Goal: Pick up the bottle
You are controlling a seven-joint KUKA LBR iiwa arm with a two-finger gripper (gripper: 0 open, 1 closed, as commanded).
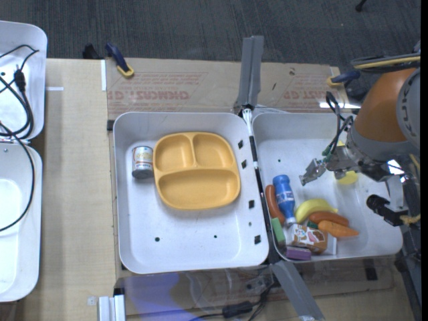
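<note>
Item: bottle (283,197), blue with a white cap, lying flat in the right bin (374,246), close to that bin's left wall. Its long axis runs roughly up and down the view, cap toward the near side, leaning slightly right. Neighbours: a red sausage-like piece (269,200) touching its left flank, a banana (311,208) just beside its right, a carrot (337,228) and a small printed packet (309,238) near the cap end. Item: gripper (311,172), hovering over bare bin floor, up and to the right of the bottle, apart from it; whether it is spread or closed you cannot tell. From there you need to go left and toward the near side, closing across the bottle's narrow width.
</note>
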